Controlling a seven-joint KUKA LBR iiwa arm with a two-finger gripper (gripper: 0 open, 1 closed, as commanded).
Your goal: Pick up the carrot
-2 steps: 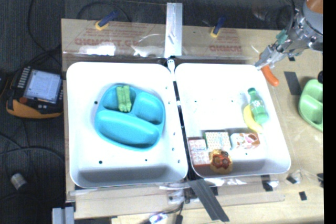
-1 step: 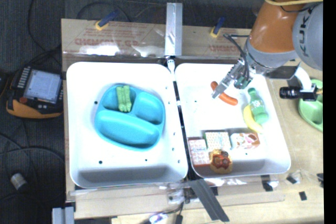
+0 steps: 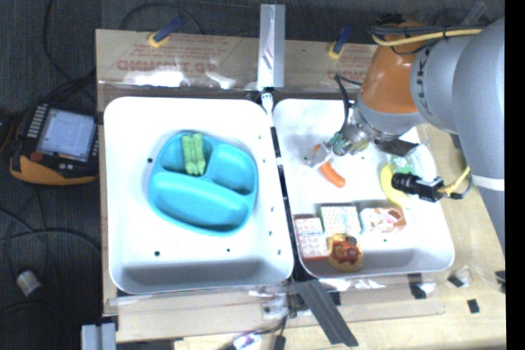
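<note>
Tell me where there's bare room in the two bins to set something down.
Left bin: the white floor around the blue divided plate, widest along the front edge. Right bin: a patch at the back left, behind the carrot, and a strip between carrot and cards. It is crowded along the right bin's front and near the gripper and banana.

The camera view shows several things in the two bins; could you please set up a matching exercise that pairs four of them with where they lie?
Things:
1. carrot
2. blue divided plate
3. banana
4. green vegetable

Places:
A. in an upper compartment of the plate
B. right bin, just below the gripper
C. middle of the left bin
D. right bin, toward its right side

Pairs: 1-B, 2-C, 3-D, 4-A
</note>
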